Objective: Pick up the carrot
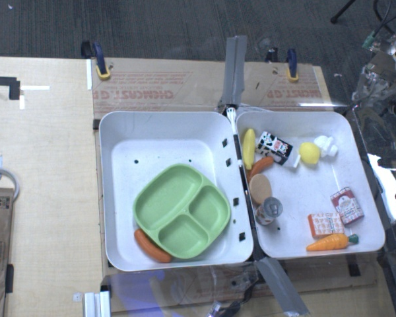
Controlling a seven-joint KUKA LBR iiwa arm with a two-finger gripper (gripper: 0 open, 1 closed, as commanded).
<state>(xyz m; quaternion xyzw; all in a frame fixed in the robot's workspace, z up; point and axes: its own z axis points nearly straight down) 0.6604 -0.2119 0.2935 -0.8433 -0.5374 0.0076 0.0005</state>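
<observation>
The carrot [330, 243], orange with a green top at its right end, lies flat along the front wall of the right bin [363, 170]. It points left and sits just below a small orange packet [325, 224]. Nothing touches or covers it.
The right bin also holds a red carton [346, 205], a lemon [309, 152], a black-and-white carton [276, 147], a banana [249, 147], an orange sausage [261, 166], a brown disc [260, 189] and a can [270, 210]. The left bin [112, 177] holds a green divided plate [181, 210] and another sausage [152, 246].
</observation>
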